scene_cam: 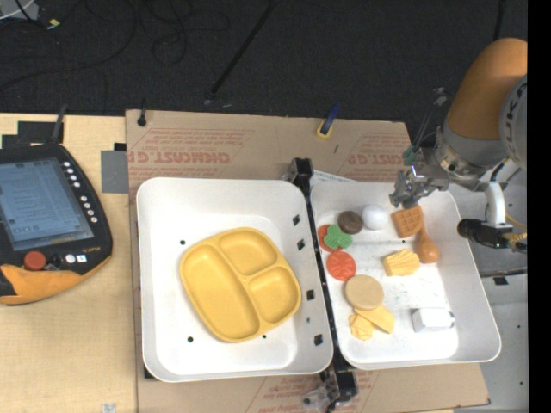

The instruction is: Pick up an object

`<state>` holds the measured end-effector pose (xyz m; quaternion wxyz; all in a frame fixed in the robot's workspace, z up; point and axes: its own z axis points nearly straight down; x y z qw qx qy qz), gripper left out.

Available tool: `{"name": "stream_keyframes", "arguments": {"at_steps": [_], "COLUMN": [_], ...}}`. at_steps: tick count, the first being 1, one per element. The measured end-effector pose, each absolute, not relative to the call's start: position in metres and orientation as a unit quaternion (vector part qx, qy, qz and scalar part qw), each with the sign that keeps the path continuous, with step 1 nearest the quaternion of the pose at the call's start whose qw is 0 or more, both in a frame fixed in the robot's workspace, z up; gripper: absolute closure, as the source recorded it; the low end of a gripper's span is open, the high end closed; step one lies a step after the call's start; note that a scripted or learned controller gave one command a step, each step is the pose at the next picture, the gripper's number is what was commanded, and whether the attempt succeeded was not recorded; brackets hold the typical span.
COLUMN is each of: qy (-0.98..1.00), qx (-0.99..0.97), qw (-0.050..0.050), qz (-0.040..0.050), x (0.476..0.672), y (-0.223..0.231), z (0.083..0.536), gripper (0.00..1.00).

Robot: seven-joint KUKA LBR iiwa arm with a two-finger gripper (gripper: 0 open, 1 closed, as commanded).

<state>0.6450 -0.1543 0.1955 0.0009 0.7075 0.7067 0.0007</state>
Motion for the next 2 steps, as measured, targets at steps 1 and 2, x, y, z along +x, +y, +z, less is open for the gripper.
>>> {"name": "stream_keyframes", "arguments": {"at_steps": [1,2], "qy": [0.707,0.708], "qx": [0.708,0.706], "qw": [0.001,-0.002], "qz": [0.0007,-0.0004], "x": [0.645,0.622], "y": [-0.157,-0.1], "z": [0.23,0.225], "gripper": [1.0,1.0]}}
